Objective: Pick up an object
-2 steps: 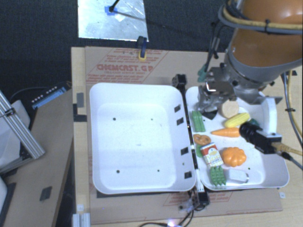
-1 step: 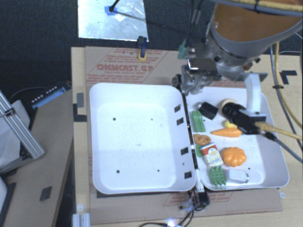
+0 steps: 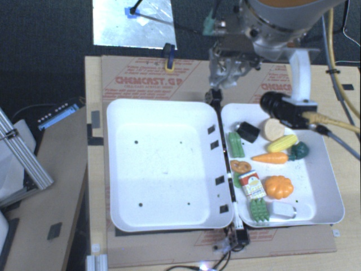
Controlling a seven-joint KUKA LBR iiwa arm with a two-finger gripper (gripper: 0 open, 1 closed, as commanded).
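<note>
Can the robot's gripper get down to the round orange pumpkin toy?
Probably yes. The round orange pumpkin toy lies uncovered in the right white bin, with nothing on top of it. The gripper hangs above the bins' far edge, so it must travel over first.

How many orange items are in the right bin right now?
2. The carrot lies mid-bin, just below the corn cob. The pumpkin sits lower down, right of the small carton. The arm covers the bin's upper edge, so another could be hidden there.
</note>
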